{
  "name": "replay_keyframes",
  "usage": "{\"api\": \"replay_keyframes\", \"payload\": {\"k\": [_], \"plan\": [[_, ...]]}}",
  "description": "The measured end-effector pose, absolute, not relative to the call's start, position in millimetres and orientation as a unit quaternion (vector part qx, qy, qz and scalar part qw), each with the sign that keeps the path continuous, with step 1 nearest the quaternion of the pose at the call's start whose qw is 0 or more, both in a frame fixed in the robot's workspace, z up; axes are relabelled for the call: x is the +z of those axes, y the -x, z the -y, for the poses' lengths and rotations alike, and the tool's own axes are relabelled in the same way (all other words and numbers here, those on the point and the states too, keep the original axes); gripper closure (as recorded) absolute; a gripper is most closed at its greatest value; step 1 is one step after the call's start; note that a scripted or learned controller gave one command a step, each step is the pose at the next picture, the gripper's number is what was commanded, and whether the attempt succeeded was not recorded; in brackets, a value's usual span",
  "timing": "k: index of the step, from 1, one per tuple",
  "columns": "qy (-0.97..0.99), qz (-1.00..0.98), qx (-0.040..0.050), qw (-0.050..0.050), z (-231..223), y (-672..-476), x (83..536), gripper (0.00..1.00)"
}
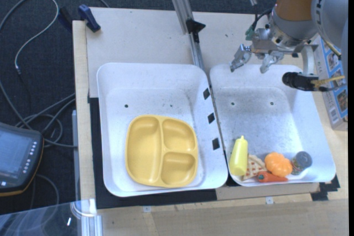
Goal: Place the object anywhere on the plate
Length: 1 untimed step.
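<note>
Pale wooden bench (138,36) carries two speckled white bins; yellow compartmented plastic plate (162,150) fills the left. Gripper (255,63) hovers spread, holding nothing; smooth yellow bottle (239,156) lies in the right bin (260,113).

Yellow divided plate (162,150) lies flat in left bin; object unclear.

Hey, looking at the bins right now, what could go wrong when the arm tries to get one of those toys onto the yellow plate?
1. The mustard bottle, waffle, orange and carrot sit bunched in the right bin's near corner, so the gripper may catch two things or knock one away.
2. They lie close to the bin's wall, which may block a finger.
3. The plate is in the left bin, so a loose hold might drop the thing crossing the divide.
</note>
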<state>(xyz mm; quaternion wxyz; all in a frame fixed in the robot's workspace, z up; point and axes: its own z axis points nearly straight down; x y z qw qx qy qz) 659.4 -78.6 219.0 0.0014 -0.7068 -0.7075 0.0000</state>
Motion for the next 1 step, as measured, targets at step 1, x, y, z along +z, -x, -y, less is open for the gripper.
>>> {"api": "replay_keyframes", "payload": {"k": [1], "plan": [[0.707,0.708,0.0000,0.001,78.6,-659.4,219.1,0.00]]}}
